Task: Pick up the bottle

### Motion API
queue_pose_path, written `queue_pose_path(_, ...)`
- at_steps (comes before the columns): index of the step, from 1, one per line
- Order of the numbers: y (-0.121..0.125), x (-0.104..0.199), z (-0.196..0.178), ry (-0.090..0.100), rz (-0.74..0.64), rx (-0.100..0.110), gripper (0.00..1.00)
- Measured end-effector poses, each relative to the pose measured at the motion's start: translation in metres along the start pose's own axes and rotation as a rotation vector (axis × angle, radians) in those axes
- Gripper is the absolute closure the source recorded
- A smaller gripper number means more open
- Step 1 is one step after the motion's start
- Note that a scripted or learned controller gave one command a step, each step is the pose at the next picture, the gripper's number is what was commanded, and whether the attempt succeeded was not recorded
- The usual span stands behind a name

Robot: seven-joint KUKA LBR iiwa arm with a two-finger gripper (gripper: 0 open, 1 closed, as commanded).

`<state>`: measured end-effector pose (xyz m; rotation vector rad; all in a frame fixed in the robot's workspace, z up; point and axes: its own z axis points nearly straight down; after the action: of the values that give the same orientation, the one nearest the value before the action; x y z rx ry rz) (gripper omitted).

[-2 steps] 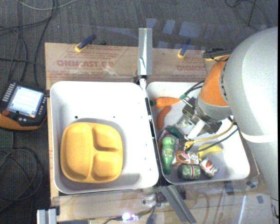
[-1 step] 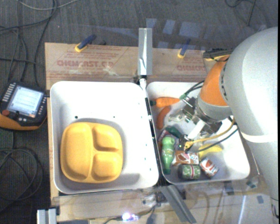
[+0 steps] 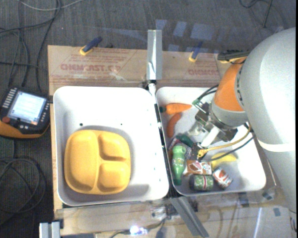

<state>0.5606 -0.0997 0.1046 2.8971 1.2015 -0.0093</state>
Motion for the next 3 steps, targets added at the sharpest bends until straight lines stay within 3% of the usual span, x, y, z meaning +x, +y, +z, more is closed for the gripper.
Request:
queue_pose_path(1,0.0000,-0.0002,0.0001,-0.001,0.000,0.000,0.00)
queue_pose_path(3,0.0000,-0.0002,0.0001,-0.001,0.000,0.000,0.00)
